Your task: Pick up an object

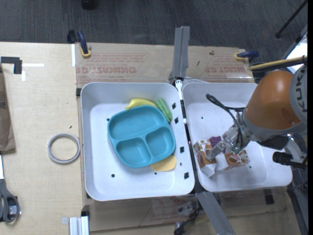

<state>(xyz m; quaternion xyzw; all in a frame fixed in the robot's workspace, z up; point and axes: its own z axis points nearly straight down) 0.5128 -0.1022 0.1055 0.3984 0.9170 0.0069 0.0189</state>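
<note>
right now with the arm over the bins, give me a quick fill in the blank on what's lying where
1. The blue divided tray lies in the ____ bin of the camera view.
2. The tray has ____ compartments.
3. The gripper hangs over the crumpled packets in the ____ bin.
4. The grey ring lies on the bench, to the ____ of both bins.

Missing words: left; three; right; left
</note>
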